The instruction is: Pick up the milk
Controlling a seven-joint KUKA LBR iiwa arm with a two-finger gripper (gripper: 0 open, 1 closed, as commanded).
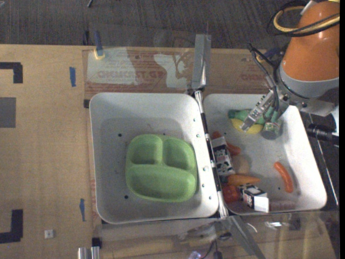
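A pale wooden bench (43, 161) with scraps of blue tape (72, 76) carries two shallow white bins set edge to edge. The left bin (108, 112) holds a green divided tray (160, 168), lying flat near its middle and out of the work.

Across the shared rim, the right bin (307, 161) holds a scatter of toy groceries. The milk (221, 156), judged to be the black-and-white carton, lies on its side tight against that bin's left wall, about halfway down it. That spot leaves little room on the wall side for a grasp. A pale rounded item (243, 163) sits just beside it, and an orange carrot (243, 179) lies near its lower end. A second small carton (255, 198) rests near the bin's front edge, beside something red (232, 193). Which of the two cartons is the milk cannot be told for certain. An orange sausage (284, 177) lies apart toward the right wall.

The gripper (262, 122) hangs low in the bin's far half, next to a yellow and green item (241, 120) and well apart from both cartons. Whether it is released or clenched cannot be told from this angle, and no object is seen in its grasp. The grey and orange arm (315, 47) leans in over the bin's far right corner. The pick looks not yet begun: the tool would need to travel toward the left wall.
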